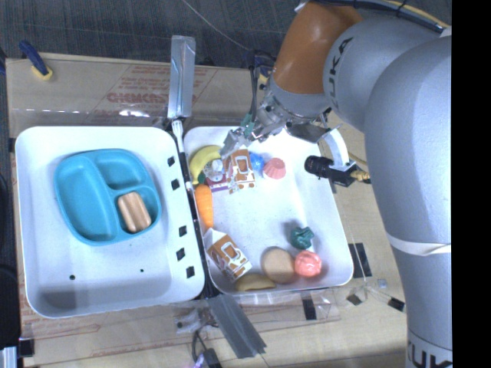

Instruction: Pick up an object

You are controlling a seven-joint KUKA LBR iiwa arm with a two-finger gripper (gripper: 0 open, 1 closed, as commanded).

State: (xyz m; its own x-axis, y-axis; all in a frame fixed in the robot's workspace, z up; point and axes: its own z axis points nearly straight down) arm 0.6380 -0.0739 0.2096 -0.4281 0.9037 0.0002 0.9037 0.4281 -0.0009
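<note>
Inside the right bin (330,205) sit toys (perhaps a banana (201,159)); the hand's (230,148) grip is unclear.

Dark grey ribbed floor mat (115,14) up behind the gripper, thin cable (201,18) trailing across it. Brown cardboard-topped bench (100,83) with faint red print stretches away left of the gripper. Blue-and-yellow clamp (34,60) at its far-left corner. Metal bracket strip (182,75) just left. Even, soft lighting.
</note>
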